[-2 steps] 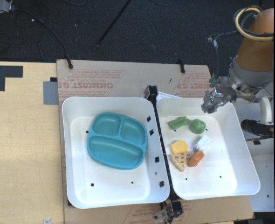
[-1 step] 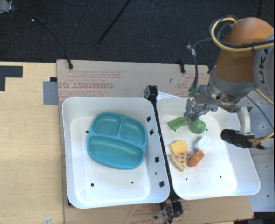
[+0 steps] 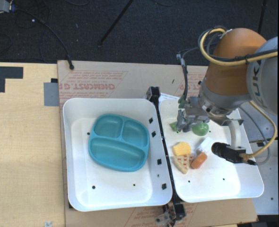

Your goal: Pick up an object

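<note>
The gripper (image 3: 184, 122) is hovering low in the right bin (image 3: 234, 186), touching or just over the green toy vegetable (image 3: 200, 128), likely light, hard, slick plastic best pinched across its round middle, though I cannot tell its finger state.

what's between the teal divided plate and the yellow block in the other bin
In the camera view, the black divider where the two white bins meet lies between the teal divided plastic plate and the yellow block, plus bare white bin floor on either side.
</note>
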Controlling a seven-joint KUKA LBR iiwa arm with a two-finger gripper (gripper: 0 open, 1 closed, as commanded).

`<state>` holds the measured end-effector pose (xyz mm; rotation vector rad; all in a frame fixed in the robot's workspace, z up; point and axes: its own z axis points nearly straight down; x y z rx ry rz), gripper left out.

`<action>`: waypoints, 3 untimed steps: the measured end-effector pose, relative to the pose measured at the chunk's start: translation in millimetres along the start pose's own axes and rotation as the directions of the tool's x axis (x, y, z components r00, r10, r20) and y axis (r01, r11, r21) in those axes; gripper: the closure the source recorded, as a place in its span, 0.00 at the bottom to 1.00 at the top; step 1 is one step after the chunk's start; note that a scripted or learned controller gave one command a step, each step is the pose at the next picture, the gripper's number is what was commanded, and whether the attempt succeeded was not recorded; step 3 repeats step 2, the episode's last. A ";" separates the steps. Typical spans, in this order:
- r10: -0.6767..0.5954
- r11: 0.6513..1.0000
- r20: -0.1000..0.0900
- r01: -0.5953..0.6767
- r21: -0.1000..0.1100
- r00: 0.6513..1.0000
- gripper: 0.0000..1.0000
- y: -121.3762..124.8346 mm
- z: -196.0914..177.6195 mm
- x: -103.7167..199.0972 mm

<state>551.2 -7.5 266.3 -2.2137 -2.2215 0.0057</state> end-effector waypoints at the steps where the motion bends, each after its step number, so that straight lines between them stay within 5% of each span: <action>1: -0.001 1.000 0.000 0.001 0.001 1.000 1.00 -14.8 21.4 49.9; 2: -0.001 1.000 0.000 0.001 0.000 1.000 1.00 -41.1 22.2 90.5; 3: -0.001 1.000 0.000 0.001 0.000 1.000 1.00 -41.1 22.2 90.5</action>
